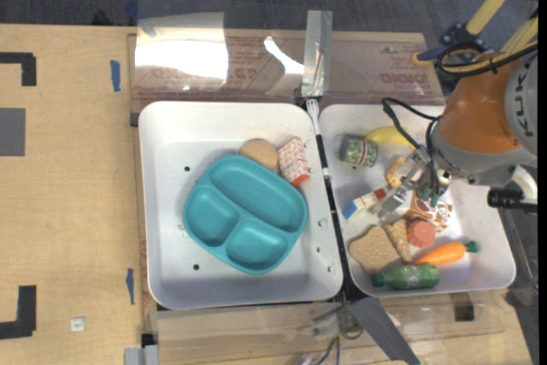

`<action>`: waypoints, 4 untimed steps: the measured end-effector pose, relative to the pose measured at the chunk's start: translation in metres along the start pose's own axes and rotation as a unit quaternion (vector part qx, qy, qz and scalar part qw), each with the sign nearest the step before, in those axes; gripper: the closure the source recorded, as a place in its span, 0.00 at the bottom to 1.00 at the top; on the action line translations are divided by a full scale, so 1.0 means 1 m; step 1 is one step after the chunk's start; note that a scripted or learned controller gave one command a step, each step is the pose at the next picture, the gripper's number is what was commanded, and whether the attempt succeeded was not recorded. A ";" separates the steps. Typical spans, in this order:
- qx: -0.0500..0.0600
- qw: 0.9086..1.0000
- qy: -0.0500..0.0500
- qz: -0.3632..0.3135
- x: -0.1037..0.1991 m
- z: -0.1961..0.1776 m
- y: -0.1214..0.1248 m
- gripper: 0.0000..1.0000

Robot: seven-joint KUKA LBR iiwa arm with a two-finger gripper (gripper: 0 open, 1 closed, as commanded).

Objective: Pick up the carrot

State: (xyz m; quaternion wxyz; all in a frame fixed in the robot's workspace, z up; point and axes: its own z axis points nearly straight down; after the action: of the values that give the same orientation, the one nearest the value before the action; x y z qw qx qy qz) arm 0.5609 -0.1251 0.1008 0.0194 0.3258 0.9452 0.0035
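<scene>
on my left i have the left bin, holding a teal divided tray with three compartments. just past the tray's upper right edge lie a tan bun-shaped item and a small red and white carton, side by side near the bin's right wall. moving across the divider, the right bin is crowded: a green can near the top left, a yellow banana beside it, a slice of bread lower down, a green bottle lying along the front edge. the carrot lies on its side just above the bottle, toward the bin's front right, green tip pointing right. the gripper hangs over the middle of this bin, above and left of the carrot, not touching it. i cannot tell how its pincer stands. the arm comes in from the right.
</scene>
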 end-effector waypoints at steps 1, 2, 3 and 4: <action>0.011 0.990 0.025 -0.136 -0.059 0.006 0.051 0.00; 0.010 0.997 0.009 -0.071 -0.030 0.013 0.048 0.00; 0.009 0.997 0.012 0.071 -0.012 0.012 0.028 0.00; 0.011 0.990 0.013 0.141 0.043 0.009 -0.075 0.00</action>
State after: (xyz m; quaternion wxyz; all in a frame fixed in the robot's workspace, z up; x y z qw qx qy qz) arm 0.4807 -0.1580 0.0889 0.0029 0.4557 0.8901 0.0001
